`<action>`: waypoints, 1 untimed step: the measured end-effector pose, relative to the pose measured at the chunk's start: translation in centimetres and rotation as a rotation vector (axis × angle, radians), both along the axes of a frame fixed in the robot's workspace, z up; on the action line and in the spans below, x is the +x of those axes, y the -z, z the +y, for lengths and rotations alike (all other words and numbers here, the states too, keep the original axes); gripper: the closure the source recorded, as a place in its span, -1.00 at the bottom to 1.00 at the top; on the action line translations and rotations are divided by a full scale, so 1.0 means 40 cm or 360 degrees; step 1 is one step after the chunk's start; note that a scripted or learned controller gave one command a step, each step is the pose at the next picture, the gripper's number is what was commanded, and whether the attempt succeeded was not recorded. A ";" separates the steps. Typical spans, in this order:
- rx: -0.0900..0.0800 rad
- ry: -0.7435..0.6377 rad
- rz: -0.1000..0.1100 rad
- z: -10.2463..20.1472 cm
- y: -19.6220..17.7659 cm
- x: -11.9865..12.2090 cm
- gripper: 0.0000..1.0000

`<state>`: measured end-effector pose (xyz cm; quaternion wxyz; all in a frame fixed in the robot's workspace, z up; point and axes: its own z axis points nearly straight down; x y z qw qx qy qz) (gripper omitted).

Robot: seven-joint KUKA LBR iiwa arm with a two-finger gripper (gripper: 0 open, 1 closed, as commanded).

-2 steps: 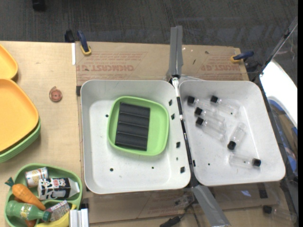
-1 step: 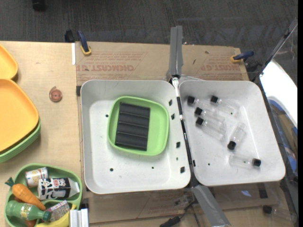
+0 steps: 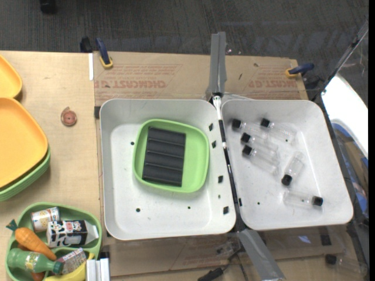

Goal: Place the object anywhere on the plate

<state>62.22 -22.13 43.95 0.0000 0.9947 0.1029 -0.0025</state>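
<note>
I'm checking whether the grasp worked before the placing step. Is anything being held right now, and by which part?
Nothing is seen held. The black ridged object lies on the green plate, and the clear vials lie loose in the right bin.

Green square plate lies flat in the left bin with a dark ribbed rectangular block flat on its middle, long side running near-to-far, tilted slightly, well inside the plate's raised rim.
</note>
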 end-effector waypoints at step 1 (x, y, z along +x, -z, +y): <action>0.0000 0.0002 0.0000 0.000 0.000 0.081 -1.00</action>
